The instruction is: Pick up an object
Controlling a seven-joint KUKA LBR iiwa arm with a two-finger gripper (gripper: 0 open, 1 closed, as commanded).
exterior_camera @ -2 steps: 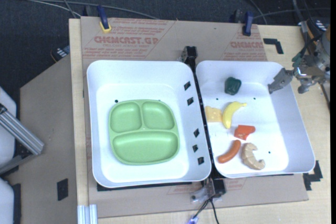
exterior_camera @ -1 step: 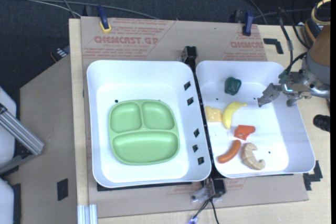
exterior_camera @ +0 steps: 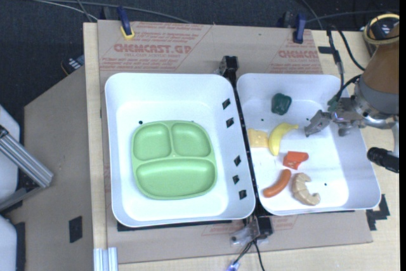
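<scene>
The right bin (exterior_camera: 355, 190) holds several toy foods: a dark green piece (exterior_camera: 281, 103), a yellow banana (exterior_camera: 281, 135), a pale yellow block (exterior_camera: 257, 138), a red piece (exterior_camera: 295, 158), an orange sausage (exterior_camera: 277, 185) and a beige croissant (exterior_camera: 306, 190). My gripper (exterior_camera: 330, 126) hangs over the right middle of this bin, just right of the banana. Its fingers are spread open, one fingertip (exterior_camera: 313, 127) pointing toward the banana, with nothing between them.
The left bin (exterior_camera: 120, 105) contains a light green divided tray (exterior_camera: 173, 158). A black divider with clips (exterior_camera: 236, 136) separates the bins. Cables (exterior_camera: 339, 54) run along the bench's right side near the arm.
</scene>
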